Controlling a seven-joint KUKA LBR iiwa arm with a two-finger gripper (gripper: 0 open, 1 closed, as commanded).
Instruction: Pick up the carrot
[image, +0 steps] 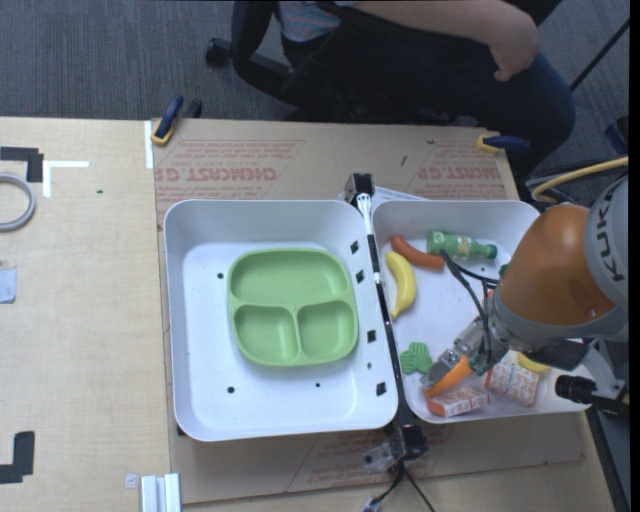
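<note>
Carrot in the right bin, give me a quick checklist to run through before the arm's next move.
1. End effector at the carrot: ok.
2. Carrot seen between its fingers: cannot tell.
3. Carrot off the right bin floor: cannot tell.
4. Neighbours apart from carrot: not ok, the red-and-white packet and green leafy toy sit against it.
5. Banana away from the grasp spot: ok.

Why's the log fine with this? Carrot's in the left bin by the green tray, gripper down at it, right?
Wrong bin. The camera view shows the carrot in the right bin, near its front edge; the green tray sits in the left bin. The gripper is down at it.
</note>
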